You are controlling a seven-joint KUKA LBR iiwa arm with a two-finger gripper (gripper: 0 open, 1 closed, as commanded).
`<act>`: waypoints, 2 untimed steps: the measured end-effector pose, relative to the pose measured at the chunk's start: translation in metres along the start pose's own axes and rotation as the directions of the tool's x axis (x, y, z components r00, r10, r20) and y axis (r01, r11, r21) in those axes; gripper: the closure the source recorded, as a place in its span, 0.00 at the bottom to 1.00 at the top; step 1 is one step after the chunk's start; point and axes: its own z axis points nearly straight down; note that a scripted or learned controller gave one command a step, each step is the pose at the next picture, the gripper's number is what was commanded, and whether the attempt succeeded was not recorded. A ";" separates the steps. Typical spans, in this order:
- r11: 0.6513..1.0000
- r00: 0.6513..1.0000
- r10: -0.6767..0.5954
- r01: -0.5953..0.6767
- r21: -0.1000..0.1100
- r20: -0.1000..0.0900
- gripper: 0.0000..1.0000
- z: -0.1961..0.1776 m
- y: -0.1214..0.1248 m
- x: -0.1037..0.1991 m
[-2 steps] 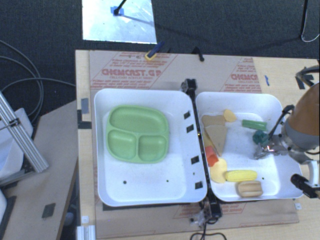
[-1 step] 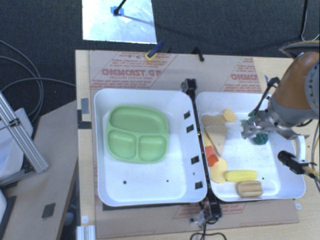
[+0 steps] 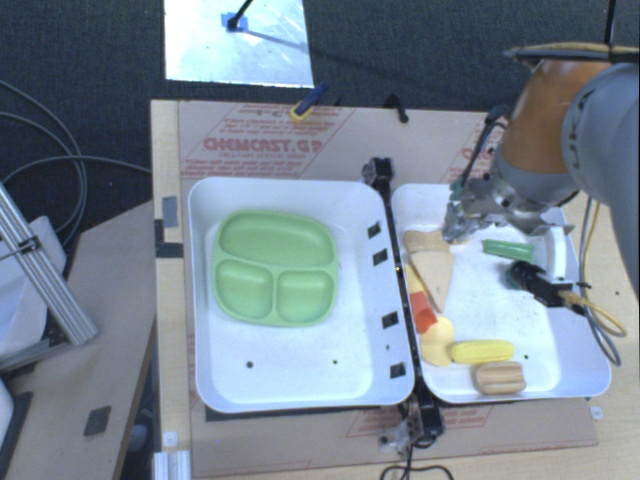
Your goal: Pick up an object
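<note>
On the worktop [image 3: 250, 128], the left bin [image 3: 300, 393] holds 1 green divided tray [image 3: 274, 268], well apart from the arm. In the right bin [image 3: 570, 368], the tan wedge [image 3: 432, 273] lies just left of and below the claw [image 3: 457, 226], its long axis running from the bin's far-left corner toward the near edge; it looks the nearest pick. Whether the claw is open or closed cannot be told. Near the front edge: 1 red piece [image 3: 424, 318], 1 yellow corn [image 3: 482, 350], 1 bread roll [image 3: 499, 377]; farther right, 1 green piece [image 3: 507, 250].

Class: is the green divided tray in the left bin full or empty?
Empty: all three compartments of the green tray show bare green.
</note>
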 end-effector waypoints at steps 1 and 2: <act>1.000 1.000 -0.002 0.002 0.006 -0.002 1.00 0.003 0.014 0.116; 1.000 1.000 0.013 -0.013 0.015 0.001 1.00 0.004 -0.075 0.119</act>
